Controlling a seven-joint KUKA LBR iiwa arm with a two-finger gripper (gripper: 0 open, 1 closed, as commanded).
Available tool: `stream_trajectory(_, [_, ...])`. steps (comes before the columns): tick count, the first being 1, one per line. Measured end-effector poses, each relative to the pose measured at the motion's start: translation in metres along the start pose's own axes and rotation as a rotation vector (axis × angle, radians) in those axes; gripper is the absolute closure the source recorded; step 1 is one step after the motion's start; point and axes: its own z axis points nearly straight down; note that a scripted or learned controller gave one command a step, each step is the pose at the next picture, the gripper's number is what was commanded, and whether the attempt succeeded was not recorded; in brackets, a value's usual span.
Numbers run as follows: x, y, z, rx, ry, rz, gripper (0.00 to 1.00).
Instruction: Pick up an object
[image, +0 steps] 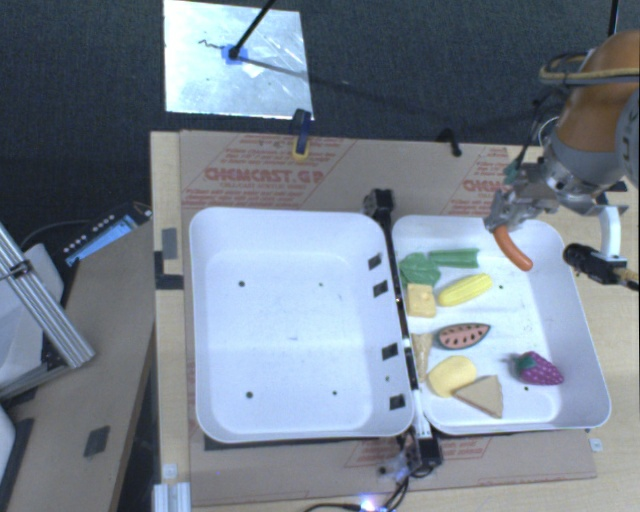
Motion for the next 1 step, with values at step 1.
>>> stream_trajectory(1, [0.058,-0.0469,0.0505,0.018,0.004,0.001,1.0])
